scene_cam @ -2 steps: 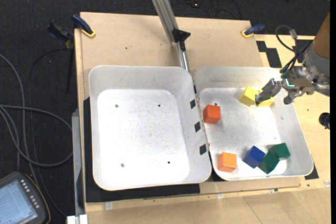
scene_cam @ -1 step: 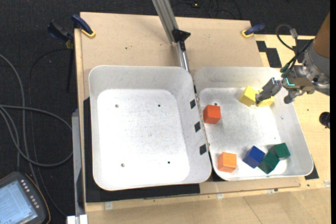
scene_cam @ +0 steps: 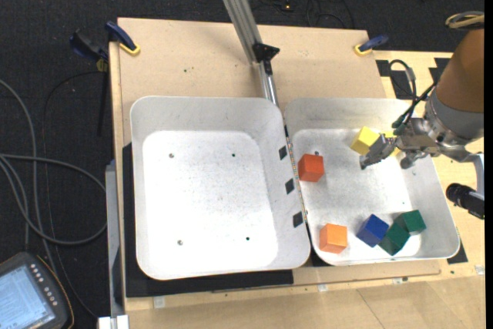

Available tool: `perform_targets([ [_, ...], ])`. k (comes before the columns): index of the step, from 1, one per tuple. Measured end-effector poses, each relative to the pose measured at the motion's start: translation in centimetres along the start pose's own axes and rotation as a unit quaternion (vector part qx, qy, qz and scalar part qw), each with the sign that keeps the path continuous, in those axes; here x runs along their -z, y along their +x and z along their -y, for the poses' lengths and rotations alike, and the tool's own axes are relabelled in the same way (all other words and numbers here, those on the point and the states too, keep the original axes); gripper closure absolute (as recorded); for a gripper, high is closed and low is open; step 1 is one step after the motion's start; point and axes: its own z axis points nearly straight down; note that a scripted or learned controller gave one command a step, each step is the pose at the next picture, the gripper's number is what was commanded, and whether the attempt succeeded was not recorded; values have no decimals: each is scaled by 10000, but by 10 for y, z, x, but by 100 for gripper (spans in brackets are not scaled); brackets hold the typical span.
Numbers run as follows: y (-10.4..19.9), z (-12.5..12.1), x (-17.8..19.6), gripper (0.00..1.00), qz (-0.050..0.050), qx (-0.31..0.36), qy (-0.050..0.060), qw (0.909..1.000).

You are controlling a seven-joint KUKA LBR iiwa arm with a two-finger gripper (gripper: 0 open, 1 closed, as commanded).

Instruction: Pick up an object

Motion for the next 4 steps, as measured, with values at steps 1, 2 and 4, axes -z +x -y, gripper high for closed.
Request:
perform_targets([
  [1,4,-4,-62,0,-2,2,0,10000],
  [2,5,-3,-116,0,-1,0,-4,10000],
  [4,4,-9,-39,100,17,17,-70,10000],
])
